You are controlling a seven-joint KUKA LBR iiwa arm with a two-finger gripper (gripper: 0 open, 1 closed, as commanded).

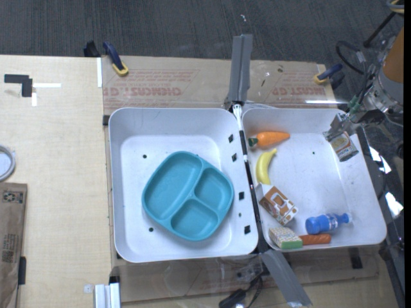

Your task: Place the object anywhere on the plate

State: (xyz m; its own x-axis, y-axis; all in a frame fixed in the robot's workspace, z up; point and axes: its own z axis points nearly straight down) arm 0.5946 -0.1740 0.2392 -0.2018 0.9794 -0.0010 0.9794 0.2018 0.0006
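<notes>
Since the nearest things sit along the front wall of the right bin (379, 233), you start there: a small green and tan block (286, 238) lies touching an orange stick-like piece (314, 239), both pushed against the rim as loose toys tend to settle. Just behind them a blue plastic bottle (326, 222) lies on its side, smooth and rounded, likely to roll if nudged, and a brown and white printed carton (279, 205) rests tilted beside it, flat-faced and easy to pinch. In the left bin (119, 172) the plate (187, 196) is a teal moulded tray with three shallow compartments and rounded corners, lying flat and turned at an angle; nothing rests on it, so any compartment would serve. Farther back in the right bin a yellow banana (264, 165) curves near the divider, and beyond it an orange carrot (272, 137) with a green tip lies crosswise; both look like glossy toy food. At the far right corner the pincer (341, 130) hangs over the bin's edge, and a small flat card-like object (345, 147) shows just below it. You cannot tell whether the pincer is released or clenched, nor whether that object is held or only lying against the wall. I judge it the likeliest thing to be carried, well apart from the plate.
</notes>
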